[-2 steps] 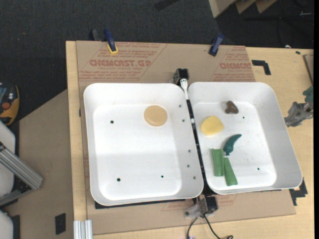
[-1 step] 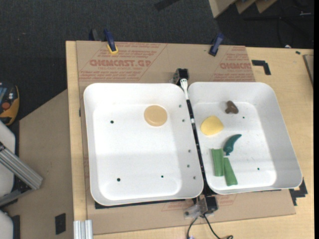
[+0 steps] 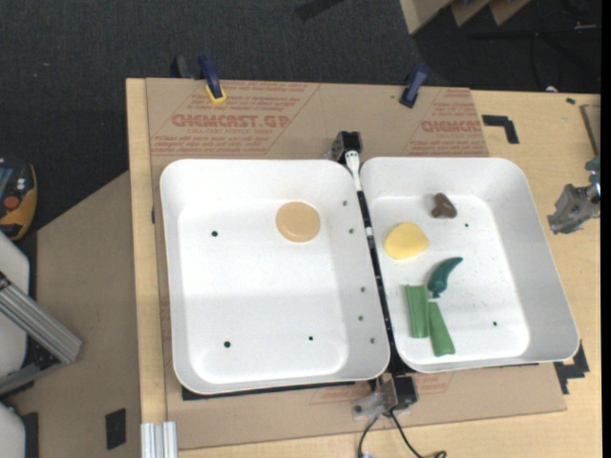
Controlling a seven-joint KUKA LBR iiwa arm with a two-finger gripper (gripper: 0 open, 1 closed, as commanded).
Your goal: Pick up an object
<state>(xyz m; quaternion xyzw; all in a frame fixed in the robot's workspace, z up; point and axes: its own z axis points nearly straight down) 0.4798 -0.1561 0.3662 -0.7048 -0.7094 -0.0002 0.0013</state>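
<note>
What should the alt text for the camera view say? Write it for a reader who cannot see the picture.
Two white bins sit side by side on a cardboard-covered bench: the left bin holds a tan disc, the right bin a yellow lump, a brown lump, a teal piece and a green block. The gripper is at the right edge, outside the bins.

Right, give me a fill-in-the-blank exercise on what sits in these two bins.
1. The tan round disc lies alone in the ____ bin.
2. The yellow lump lies in the right bin between the brown lump and the two ____ sticks.
3. The right bin holds a curved teal piece, which lies just above the sticks and to the ____ of the yellow lump.

Missing words: left; green; right
</note>
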